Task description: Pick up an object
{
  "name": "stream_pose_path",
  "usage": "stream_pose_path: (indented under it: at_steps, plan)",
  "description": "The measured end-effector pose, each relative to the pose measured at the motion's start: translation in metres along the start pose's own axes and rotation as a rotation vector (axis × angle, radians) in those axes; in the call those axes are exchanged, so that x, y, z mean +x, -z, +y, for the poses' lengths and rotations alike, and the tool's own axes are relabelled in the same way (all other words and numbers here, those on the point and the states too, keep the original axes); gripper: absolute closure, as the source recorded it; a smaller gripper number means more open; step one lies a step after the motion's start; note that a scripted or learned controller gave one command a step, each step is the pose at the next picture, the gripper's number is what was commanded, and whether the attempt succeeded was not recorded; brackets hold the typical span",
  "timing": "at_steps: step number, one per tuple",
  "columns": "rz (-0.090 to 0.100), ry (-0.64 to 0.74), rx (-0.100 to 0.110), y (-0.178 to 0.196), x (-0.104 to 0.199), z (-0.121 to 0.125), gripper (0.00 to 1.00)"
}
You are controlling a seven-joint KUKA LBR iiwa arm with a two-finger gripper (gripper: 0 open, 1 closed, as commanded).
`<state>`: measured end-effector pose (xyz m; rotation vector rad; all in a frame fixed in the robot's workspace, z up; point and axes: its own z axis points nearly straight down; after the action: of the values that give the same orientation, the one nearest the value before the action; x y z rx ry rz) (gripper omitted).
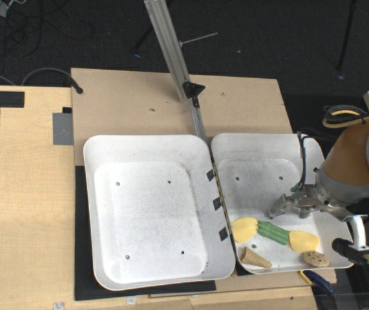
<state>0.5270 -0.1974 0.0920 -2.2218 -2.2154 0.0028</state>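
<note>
My gripper (281, 206) hangs just above the green-and-yellow toy (276, 232); toy's long axis runs crosswise beneath it. Finger state: cannot tell.

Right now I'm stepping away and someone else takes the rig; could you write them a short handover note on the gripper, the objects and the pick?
Gripper: low inside the right white bin, just above the objects; whether its fingers are open or shut cannot be told, and nothing is seen between them.
Objects: all lie along the near edge of the right bin: a yellow rounded piece, a green elongated piece, a second yellow piece, a tan cone and a small brown speckled disc.
Done: the arm has reached into the bin.
Left: grasp one object and lift it.
</note>
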Motion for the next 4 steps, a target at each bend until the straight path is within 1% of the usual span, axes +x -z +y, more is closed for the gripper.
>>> stream_pose_path:
  at_steps: [1, 2, 3, 4]
  plan:
    - [0.000, -0.006, 0.000, 0.012, -0.002, -0.001, 1.00]
    - [-0.002, -0.006, -0.006, 0.066, -0.001, -0.011, 1.00]
    - [-0.003, 0.004, -0.008, 0.127, 0.001, -0.013, 1.00]
    - [-0.002, 0.004, -0.005, 0.146, 0.001, -0.013, 1.00]
